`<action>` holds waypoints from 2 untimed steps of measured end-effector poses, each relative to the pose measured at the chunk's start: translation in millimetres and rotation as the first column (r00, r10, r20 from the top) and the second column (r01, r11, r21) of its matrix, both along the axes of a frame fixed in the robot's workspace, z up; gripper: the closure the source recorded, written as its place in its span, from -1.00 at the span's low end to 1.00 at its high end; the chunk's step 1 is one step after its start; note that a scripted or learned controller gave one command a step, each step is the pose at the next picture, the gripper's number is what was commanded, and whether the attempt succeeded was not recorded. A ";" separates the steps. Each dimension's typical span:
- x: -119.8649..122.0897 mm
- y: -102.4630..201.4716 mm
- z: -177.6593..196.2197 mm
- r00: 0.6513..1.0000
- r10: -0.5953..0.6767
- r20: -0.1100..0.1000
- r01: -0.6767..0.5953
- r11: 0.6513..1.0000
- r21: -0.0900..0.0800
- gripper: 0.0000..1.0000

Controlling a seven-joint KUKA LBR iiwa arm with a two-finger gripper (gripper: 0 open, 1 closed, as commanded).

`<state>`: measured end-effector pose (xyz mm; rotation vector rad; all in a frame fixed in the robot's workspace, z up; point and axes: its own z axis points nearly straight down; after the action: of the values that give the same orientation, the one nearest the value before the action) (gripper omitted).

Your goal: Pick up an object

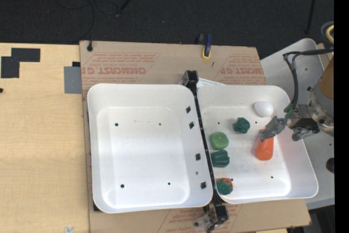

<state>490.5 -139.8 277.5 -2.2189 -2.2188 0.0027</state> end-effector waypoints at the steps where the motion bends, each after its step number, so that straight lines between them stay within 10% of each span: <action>1: -19.8 32.1 -166.9 1.000 0.001 -0.014 -0.001 1.000 0.004 -1.00; 2: 43.8 33.7 -191.1 1.000 0.001 0.002 -0.001 1.000 -0.001 -1.00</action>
<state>534.3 -106.1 86.5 -2.2195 -2.2210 0.0011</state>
